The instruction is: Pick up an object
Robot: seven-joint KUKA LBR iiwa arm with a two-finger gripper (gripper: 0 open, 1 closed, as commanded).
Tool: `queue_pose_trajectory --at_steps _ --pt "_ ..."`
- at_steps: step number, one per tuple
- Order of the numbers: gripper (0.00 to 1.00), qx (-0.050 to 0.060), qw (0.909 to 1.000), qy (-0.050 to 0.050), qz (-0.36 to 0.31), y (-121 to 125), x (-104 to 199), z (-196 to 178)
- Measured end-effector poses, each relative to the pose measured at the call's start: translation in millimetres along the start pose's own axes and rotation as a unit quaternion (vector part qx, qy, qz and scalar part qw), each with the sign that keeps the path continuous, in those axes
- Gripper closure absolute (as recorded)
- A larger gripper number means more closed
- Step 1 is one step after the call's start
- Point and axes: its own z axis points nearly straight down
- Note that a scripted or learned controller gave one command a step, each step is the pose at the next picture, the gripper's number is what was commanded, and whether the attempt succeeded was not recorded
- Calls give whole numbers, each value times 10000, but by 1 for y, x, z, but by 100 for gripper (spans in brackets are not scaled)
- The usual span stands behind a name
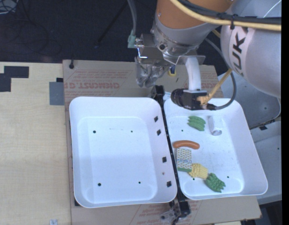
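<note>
Gripper above bins' far edge, grip state unclear; sausage, corn in right bin

Black letters "UK" show on the grey arm casing at two o'clock, cut off at the edge. On the brown board at twelve o'clock, red print runs upside down, too blurred to read.
</note>
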Motion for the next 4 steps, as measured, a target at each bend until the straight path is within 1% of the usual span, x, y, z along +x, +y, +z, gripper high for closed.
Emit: queue_pose_trajectory --at_steps 1,2,3,4 --pt "100 41 10000 -15 35 -74 -49 1" --pt "100 12 10000 -10 16 -47 -34 -35" --pt "100 118 9999 -39 45 -36 -64 123" --pt "100 30 10000 -9 38 -106 -81 78"
